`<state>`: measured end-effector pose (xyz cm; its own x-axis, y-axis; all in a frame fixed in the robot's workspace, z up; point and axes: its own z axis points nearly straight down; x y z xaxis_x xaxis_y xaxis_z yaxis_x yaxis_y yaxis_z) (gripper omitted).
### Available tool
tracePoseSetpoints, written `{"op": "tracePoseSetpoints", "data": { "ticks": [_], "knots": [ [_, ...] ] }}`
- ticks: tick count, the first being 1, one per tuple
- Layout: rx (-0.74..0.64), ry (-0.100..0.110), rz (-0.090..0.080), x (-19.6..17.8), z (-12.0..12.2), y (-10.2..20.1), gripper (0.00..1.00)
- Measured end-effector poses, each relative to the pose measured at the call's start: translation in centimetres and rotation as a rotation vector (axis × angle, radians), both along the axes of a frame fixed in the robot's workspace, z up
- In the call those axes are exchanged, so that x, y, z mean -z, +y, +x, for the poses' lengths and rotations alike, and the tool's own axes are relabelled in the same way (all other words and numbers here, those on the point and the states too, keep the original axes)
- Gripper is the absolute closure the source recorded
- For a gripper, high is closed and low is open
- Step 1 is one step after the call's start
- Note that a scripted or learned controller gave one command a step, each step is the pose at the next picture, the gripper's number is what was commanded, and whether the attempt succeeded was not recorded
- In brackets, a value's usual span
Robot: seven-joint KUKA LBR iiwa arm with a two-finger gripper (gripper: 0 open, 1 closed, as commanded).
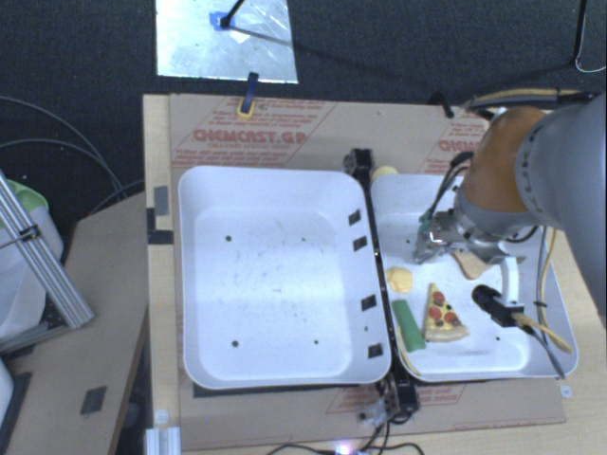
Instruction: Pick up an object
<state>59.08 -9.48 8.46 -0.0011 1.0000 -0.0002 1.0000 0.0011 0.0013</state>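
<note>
Pizza slice (pixel 443 314): flat, tip pointing away, near front of right bin (pixel 479 354). Green stick (pixel 408 323) just beside it, divider side. Yellow lump (pixel 400 279) behind stick. Tan piece (pixel 468 264) partly covered.

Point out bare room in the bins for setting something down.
Left white bin: bare wall to wall. Right white bin: crowded by yellow round piece, green stick, toy pizza slice and the gripper; free only between its far rim and the gripper.
</note>
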Motion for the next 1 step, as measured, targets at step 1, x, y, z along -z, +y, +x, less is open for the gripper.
{"op": "tracePoseSetpoints", "data": {
  "ticks": [1],
  "knots": [
    [0.003,0.004,0.000,0.06,-3.21,-2.49,1.00]
  ]
}}
